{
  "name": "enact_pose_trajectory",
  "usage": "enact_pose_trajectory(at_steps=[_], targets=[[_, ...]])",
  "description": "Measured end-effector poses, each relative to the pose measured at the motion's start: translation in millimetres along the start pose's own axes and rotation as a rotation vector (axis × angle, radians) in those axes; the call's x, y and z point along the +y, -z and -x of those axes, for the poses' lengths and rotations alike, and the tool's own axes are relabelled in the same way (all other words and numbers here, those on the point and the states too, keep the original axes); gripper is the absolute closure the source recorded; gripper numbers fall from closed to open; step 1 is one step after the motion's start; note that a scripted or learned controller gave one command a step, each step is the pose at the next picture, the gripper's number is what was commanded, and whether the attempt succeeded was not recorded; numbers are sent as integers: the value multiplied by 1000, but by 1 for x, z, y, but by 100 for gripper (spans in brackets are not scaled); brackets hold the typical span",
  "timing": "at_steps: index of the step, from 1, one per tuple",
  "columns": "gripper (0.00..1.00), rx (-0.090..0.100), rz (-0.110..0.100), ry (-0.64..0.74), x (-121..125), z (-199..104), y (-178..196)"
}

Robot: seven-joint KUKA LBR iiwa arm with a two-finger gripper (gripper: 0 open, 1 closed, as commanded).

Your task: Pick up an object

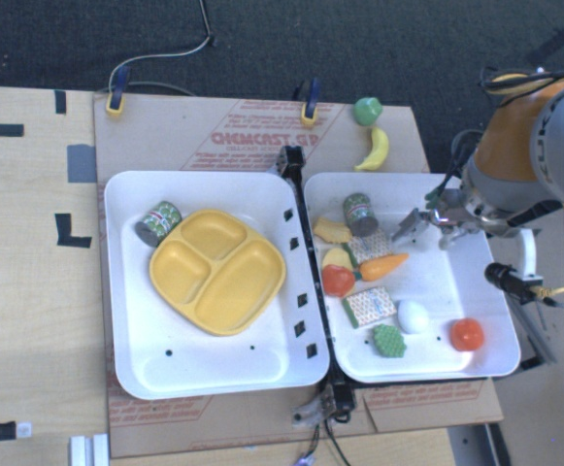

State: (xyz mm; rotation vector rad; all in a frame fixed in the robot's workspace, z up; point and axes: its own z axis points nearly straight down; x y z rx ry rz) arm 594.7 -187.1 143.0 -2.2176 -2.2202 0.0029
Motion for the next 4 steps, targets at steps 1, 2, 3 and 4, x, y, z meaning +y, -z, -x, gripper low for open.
enact_pose_trajectory(at_steps=[1,2,3,4], targets=[[0,-2,6,0,-25,-45,-57],[100,-3,8,0,-24,-44,-46],[100,-1,5,2,-5,-122,42],[100,0,3,2,-6,-195,66]])
